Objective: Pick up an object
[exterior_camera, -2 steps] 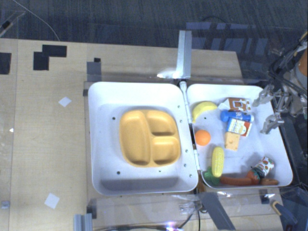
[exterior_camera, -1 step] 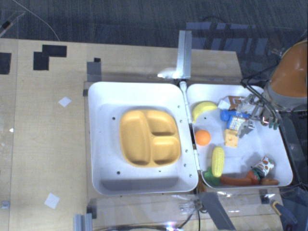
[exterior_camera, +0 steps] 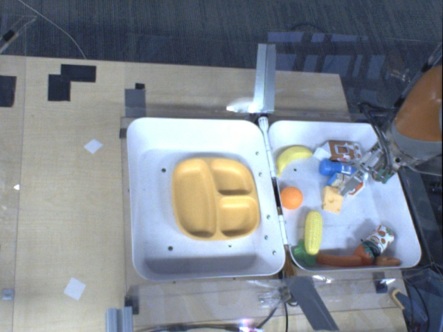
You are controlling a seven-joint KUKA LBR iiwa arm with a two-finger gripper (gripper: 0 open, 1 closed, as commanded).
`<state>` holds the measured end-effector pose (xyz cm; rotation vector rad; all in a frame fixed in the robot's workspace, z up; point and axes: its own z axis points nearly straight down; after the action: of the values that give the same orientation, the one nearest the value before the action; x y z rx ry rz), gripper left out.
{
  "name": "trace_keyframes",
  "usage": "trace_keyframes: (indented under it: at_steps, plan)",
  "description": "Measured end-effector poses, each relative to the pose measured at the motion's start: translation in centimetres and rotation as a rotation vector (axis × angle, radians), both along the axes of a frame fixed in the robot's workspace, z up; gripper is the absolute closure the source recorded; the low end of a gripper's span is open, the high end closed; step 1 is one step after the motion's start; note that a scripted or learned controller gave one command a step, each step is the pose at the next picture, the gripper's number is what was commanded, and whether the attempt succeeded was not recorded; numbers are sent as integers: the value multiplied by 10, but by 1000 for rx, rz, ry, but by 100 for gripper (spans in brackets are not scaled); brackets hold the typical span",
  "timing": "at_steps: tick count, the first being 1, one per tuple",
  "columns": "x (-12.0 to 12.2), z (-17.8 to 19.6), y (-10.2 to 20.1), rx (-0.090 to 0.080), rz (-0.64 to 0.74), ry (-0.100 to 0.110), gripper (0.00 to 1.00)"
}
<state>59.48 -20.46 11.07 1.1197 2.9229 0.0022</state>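
I see a yellow divided tray (exterior_camera: 213,198) in the left bin (exterior_camera: 149,185); the right bin (exterior_camera: 405,220) holds toy food under the gripper (exterior_camera: 361,171), whose grip I cannot tell.

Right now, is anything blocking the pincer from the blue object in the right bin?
Nothing visible does. The pincer hangs directly beside the blue object, with the cheese wedge just below and a brown packet above, neither between them.
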Motion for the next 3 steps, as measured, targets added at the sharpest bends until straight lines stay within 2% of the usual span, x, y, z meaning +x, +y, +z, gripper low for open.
trace_keyframes:
  at_steps: [1, 2, 3]
  plan:
    - [-15, -15, 66, -5, 167, -12, 0]
    - [-14, -16, 70, 0, -124, -10, 0]
    - [-10, -1, 71, -1, -115, -23, 100]
